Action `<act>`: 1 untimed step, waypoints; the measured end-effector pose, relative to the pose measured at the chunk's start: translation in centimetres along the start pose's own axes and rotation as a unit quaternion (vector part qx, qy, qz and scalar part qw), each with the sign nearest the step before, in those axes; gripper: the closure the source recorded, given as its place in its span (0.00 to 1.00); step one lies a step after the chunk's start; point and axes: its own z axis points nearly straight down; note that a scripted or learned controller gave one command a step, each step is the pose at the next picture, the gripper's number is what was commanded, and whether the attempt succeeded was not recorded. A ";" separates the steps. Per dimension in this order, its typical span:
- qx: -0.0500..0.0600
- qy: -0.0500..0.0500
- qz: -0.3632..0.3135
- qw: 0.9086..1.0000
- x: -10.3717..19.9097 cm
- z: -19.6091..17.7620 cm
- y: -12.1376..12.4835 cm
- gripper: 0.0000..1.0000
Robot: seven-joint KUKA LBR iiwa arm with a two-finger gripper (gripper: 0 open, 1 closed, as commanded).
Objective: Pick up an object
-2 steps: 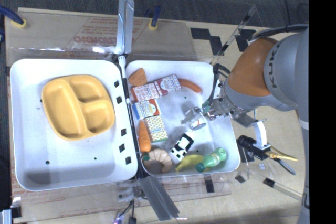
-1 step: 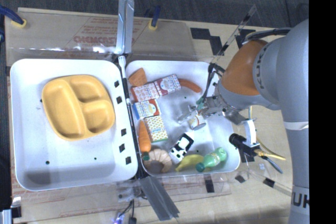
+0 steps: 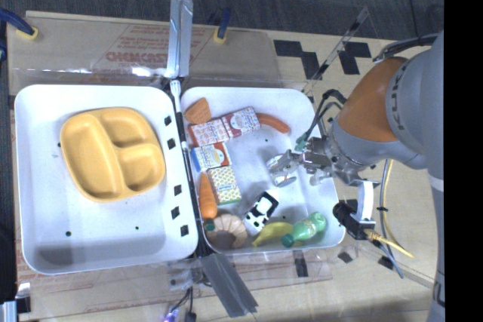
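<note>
Currently, entry: gripper (image 3: pixel 281 168), hovering over bare floor of the right bin (image 3: pixel 302 103); whether it is released or clenched cannot be told. Candidate objects lying near: black-and-white piece (image 3: pixel 261 210) just below, banana (image 3: pixel 273 232) and green bottle (image 3: pixel 305 228) along the lower wall, cartons (image 3: pixel 224 127) at left. Step judged: approaching, nothing being grasped. Next move is calling for choosing one item, centring above it, then descending.

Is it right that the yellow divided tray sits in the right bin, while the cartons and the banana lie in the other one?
Not quite. The camera view shows the yellow divided tray in the left bin. The cartons and the banana do lie in the other one, the right bin.
</note>
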 end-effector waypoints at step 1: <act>0.000 0.000 0.036 0.999 0.9 5.8 3.9 0.00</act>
